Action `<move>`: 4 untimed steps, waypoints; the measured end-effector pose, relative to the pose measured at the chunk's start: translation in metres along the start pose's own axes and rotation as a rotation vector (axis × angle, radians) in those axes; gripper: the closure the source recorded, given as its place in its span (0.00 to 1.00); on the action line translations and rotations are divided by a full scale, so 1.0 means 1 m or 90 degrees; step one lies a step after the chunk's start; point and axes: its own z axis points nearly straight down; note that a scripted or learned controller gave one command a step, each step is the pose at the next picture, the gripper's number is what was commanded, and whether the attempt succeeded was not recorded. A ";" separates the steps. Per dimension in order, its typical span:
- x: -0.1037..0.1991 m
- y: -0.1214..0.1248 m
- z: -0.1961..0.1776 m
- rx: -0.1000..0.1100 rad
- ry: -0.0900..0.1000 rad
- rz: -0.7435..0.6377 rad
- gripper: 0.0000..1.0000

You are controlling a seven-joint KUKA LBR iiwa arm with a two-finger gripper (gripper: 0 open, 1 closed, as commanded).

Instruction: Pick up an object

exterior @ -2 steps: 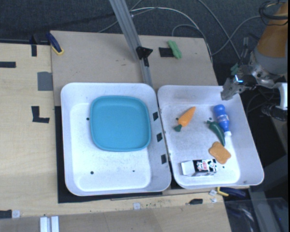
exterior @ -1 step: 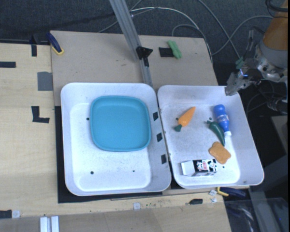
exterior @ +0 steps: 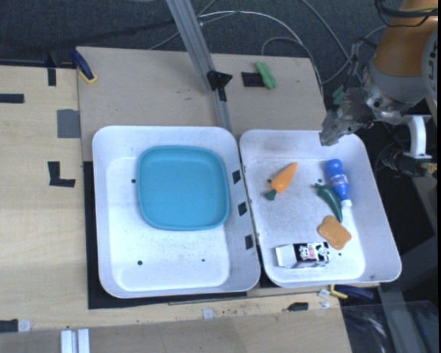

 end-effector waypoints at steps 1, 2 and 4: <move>0.053 -0.002 0.016 0.001 0.000 0.000 1.00; 0.097 -0.006 0.027 0.001 0.000 0.001 1.00; 0.199 -0.020 0.015 0.001 0.000 0.000 1.00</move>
